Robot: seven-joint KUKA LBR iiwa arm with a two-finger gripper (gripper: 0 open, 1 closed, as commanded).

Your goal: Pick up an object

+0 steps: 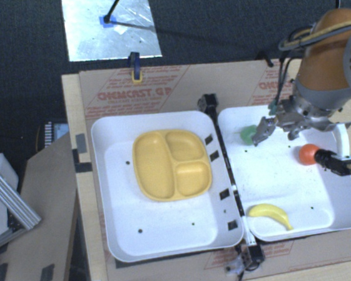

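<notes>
In the right bin (pixel 341 212) lie three things: a small green object (pixel 248 135) at the far left, an orange ball-like object (pixel 307 153) towards the right, and a yellow banana (pixel 269 213) near the front edge. My gripper (pixel 279 131) hangs over the back of this bin, between the green object and the orange one. It is open, and nothing sits between its fingers. One fingertip (pixel 263 133) stands right beside the green object; I cannot tell whether they touch.
The left bin (pixel 123 237) holds a yellow divided plate (pixel 170 164). A black divider (pixel 223 163) runs between the bins. A black part of the arm with a cable (pixel 337 163) reaches over the right bin's right side. Cardboard underlies both bins.
</notes>
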